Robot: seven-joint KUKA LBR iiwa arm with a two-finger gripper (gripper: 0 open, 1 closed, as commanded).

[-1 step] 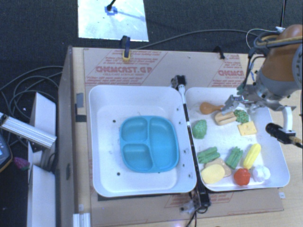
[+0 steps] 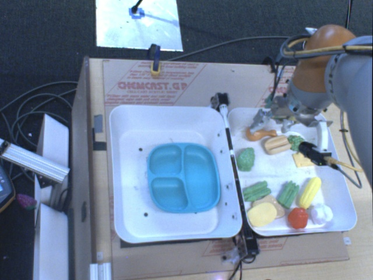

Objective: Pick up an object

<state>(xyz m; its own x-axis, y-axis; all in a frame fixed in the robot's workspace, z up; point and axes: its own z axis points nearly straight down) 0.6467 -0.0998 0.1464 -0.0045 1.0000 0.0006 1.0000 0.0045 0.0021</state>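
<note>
Cardboard covers the worktop under two bins; the left (image 2: 125,156) holds a blue tray (image 2: 183,177), so targets crowd the right bin (image 2: 344,200). My end effector (image 2: 285,116) hovers over the orange piece (image 2: 260,134) and bun (image 2: 276,144); I cannot tell its grip state.

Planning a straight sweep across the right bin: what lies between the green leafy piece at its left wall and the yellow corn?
In the camera view, two green toy vegetables lie between the green leafy piece and the corn.
</note>
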